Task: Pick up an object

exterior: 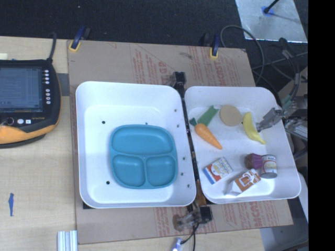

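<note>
The right bin (293,190) holds several small objects. A yellow banana (253,128) lies near its right wall, with a tan round disc (230,115) and a green piece (207,115) to its left. An orange carrot (208,135) lies below the green piece. Toward the front are a purple item (254,160), a small can (269,166), a white and red carton (218,170) and an orange box (247,180). My gripper (271,118) reaches in over the right rim, just right of the banana's upper end. Nothing is seen held in it.
The left bin (89,140) holds a blue divided plate (142,155). A teach pendant (23,95) lies on the bench at the far left. Cables and clamps sit along the board's back edge.
</note>
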